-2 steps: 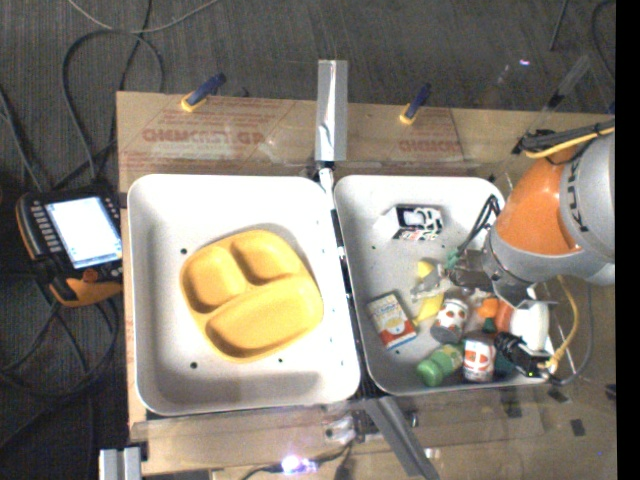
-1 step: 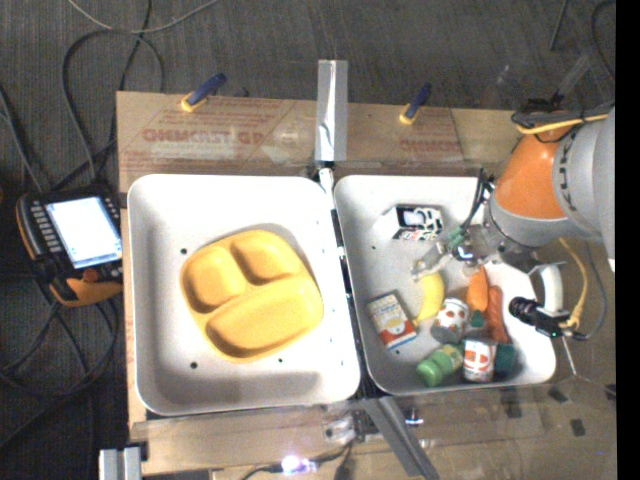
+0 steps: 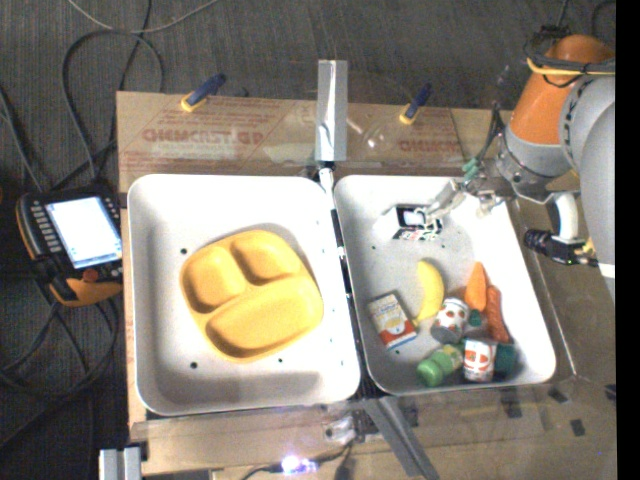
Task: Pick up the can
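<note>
The gripper [image 3: 437, 206] hangs over the right bin's [image 3: 372, 208] far end, above a small black-and-white item [image 3: 415, 223] too blurred to name; I cannot tell its state. The can [image 3: 478, 359], white with red, stands in that bin's near right corner among a green cylinder [image 3: 437, 368], carrot [image 3: 476, 286] and banana [image 3: 429, 288], partly crowded by them.
</note>
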